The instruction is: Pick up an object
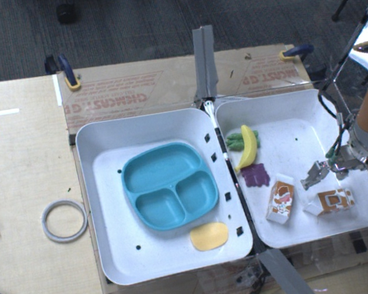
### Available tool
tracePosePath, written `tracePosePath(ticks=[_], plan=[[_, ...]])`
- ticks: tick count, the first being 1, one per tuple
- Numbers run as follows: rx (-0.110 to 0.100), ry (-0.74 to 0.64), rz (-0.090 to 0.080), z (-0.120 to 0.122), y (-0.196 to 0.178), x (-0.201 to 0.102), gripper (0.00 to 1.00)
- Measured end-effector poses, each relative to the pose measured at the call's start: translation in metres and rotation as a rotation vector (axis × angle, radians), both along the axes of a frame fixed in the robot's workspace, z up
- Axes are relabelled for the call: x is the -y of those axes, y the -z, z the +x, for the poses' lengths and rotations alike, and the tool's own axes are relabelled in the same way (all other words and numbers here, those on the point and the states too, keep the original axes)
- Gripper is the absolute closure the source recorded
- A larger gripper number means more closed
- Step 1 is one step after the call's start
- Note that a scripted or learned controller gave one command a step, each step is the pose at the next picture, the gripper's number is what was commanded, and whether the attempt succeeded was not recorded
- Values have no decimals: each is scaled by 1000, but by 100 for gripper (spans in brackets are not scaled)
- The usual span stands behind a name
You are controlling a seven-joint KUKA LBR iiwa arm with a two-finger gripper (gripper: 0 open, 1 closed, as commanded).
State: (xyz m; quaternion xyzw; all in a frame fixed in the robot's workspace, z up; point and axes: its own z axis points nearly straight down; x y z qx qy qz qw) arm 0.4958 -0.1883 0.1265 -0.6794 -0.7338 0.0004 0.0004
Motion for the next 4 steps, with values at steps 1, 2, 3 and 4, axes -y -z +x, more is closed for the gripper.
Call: tracePosePath(ticks=[1, 2, 3, 4], plan=[[2, -212, -1, 25, -56, 23, 0], [0, -141, 1, 136, -12, -45, 0], [1, -141, -1, 136, -13, -44, 0], [5, -327, -4, 162, 2, -76, 0]])
